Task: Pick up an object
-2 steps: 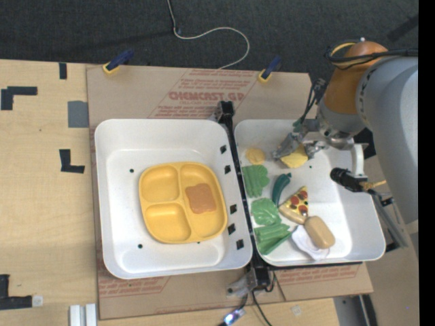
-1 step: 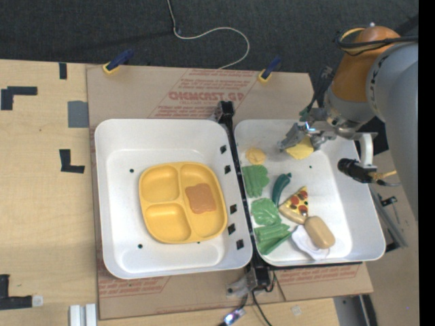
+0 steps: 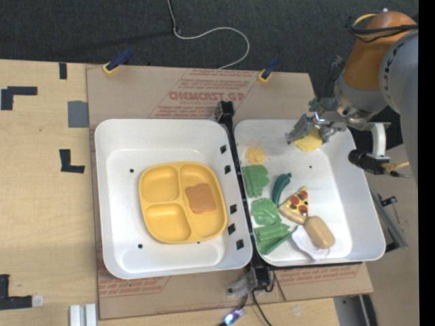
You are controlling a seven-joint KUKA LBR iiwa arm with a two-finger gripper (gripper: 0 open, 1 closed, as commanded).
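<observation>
Camera view is showing my gripper (image 3: 307,132) hanging over the far edge of the right bin (image 3: 360,202), with its fingers reaching toward a small yellow piece (image 3: 309,143) that is lying just beneath them. I cannot tell whether the fingers are apart or together, and I cannot tell whether they are touching the piece; nothing is visibly sitting between them, so I am not treating it as held.

The remaining candidates are lying nearer in the same bin: a round yellow piece (image 3: 255,156), three green pieces (image 3: 256,180), a dark green pepper (image 3: 281,185), a pizza slice (image 3: 296,206) and a tan bread roll (image 3: 319,232) resting on a white cloth (image 3: 311,249). The left bin (image 3: 115,182) is carrying a yellow divided tray (image 3: 181,202) with a brown patty (image 3: 200,197) in its right compartment.

Failure risks, as I am judging them:
- The yellow piece looks low and flat, so the fingers may be closing above it and coming up with nothing.
- The piece is lying close to the far wall of the bin; a finger may be striking the wall or pushing the piece against it instead of gripping.
- An off-centre closure may be flicking the piece aside.

Readable writing: red print on the cardboard sheet (image 3: 197,97) beyond the bins is appearing upside down and too blurred to read with confidence.
</observation>
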